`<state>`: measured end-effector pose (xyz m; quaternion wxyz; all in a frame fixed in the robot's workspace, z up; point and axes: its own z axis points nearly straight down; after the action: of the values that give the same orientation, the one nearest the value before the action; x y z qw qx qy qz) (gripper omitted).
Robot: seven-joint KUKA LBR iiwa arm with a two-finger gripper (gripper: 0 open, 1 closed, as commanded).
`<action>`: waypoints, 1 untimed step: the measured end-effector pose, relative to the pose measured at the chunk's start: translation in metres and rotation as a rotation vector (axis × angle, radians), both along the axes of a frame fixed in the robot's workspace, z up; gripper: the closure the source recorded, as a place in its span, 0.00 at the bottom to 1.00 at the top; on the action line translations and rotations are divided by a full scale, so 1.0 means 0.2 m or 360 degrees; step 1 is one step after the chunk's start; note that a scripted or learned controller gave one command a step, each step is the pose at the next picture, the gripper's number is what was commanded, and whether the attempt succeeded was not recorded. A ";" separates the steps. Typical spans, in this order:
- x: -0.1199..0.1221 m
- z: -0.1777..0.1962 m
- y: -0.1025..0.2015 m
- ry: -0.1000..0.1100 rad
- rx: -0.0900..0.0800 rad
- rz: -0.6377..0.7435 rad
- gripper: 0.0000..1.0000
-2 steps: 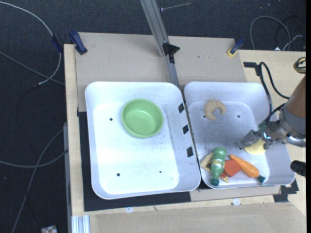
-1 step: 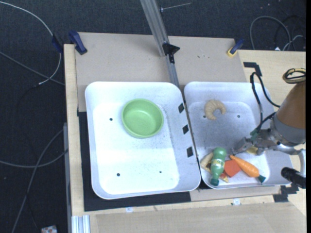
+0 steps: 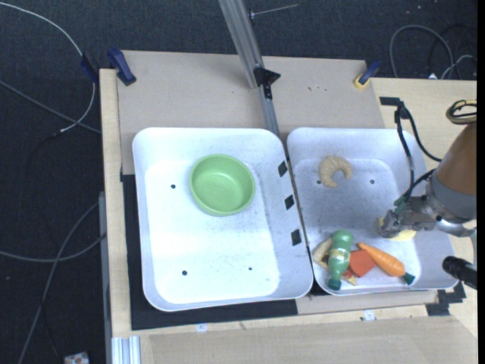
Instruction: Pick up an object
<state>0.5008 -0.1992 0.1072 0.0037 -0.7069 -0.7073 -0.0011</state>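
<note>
The gripper [image 3: 395,223] sits low at the right bin's [image 3: 364,144] right wall, over a small yellow object [image 3: 408,235]; whether it grips anything cannot be told. A toy carrot [image 3: 383,258] lies nearby, a croissant [image 3: 334,168] farther up, and a green bowl [image 3: 221,184] in the left bin [image 3: 163,279].

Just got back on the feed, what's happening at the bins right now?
The grey arm's gripper is down at the right edge of the right white bin, near a small yellow piece. Below it lie an orange toy carrot and a green toy bottle; a tan croissant-shaped toy sits farther back. A green plastic bowl sits in the left white bin.
</note>
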 end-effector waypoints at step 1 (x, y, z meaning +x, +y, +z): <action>-0.03 0.28 -0.04 -0.0016 -0.0014 -0.0004 1.00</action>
<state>0.4946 -0.2067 0.1636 -0.0029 -0.7077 -0.7065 -0.0016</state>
